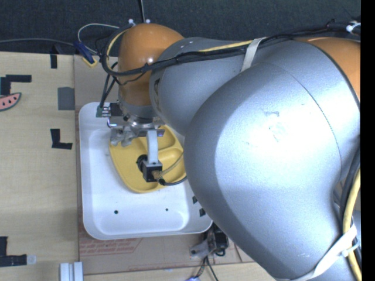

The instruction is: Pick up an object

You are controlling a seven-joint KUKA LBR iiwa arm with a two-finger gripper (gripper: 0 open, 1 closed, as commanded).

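Camera view had the grey arm (263, 151) bowed steeply downward, gripper (128, 137) over a yellow curved plastic dish (132, 179); whether open, untellable.

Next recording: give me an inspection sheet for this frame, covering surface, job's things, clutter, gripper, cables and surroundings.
Surface: white bin on a tan bench.
Job's things: yellow object lying in the bin, partly under the gripper.
Clutter: nothing seen.
Grippers: gripper low over the yellow object; grasp cannot be confirmed.
Cables: black cables run down beside the wrist.
Surroundings: black tape marks, a grey patch and a pink shape on the bench.
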